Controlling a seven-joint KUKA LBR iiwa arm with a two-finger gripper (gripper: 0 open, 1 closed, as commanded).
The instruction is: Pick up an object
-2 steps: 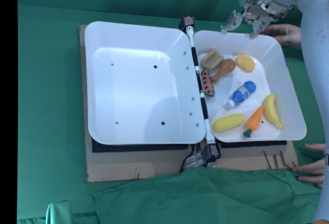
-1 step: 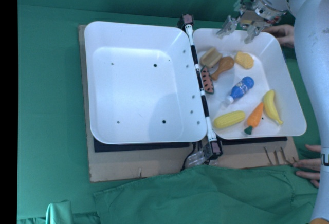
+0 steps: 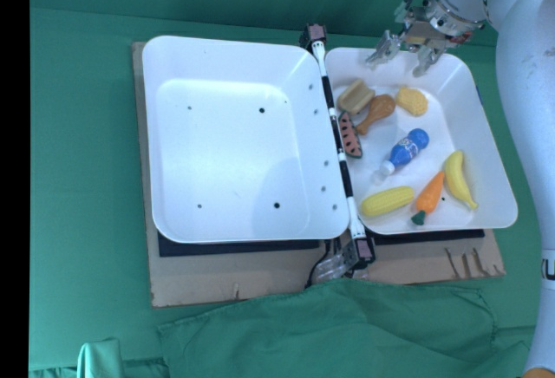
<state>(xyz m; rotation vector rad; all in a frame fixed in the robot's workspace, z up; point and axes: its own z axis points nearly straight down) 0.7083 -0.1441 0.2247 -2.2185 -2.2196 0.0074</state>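
My gripper [image 3: 404, 57] hangs open above the far edge of the right bin [image 3: 494, 194], with nothing between its fingers. Below it in that bin lie a yellow-orange lump [image 3: 412, 101], a tan bread piece [image 3: 355, 95] and a brown drumstick [image 3: 376, 112]. Further toward the front are a watermelon slice [image 3: 349, 135], a blue and white bottle [image 3: 404, 151], a corn cob [image 3: 388, 201], a carrot [image 3: 428, 196] and a banana [image 3: 457, 179].
The left bin [image 3: 234, 138] sits beside the right one, joined by a black-and-white divider strip [image 3: 336, 133]. Both rest on a cardboard sheet [image 3: 243, 276] over green cloth. Crumpled green fabric [image 3: 347, 333] lies at the front.
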